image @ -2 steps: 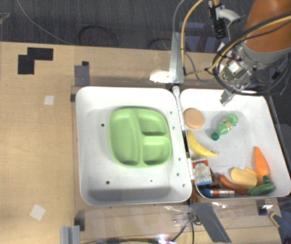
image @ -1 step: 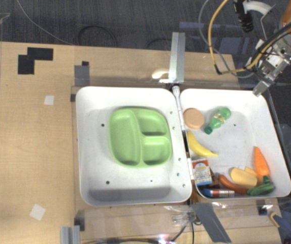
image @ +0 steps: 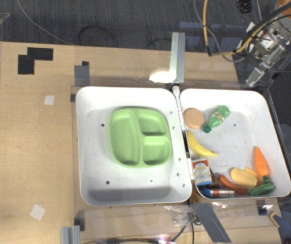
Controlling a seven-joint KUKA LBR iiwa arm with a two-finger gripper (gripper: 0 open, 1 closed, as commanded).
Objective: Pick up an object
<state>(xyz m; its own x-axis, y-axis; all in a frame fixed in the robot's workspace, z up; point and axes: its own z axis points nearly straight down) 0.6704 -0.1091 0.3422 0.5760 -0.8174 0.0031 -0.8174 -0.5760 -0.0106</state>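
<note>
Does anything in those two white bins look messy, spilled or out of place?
Nothing looks spilled or broken. The green plate lies flat in the left bin. In the right bin, the toy food is piled loosely along the near edge, with the banana and small carton against the divider.

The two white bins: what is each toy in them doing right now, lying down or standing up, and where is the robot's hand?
Green divided plastic plate: flat in the left bin, nothing on it.
Green plastic bottle: lying on its side.
Yellow toy banana: lying flat.
Orange toy carrot: lying flat near the right wall.
Small printed carton: lying flat.
Gripper: above the right bin's far corner, holding nothing.
</note>
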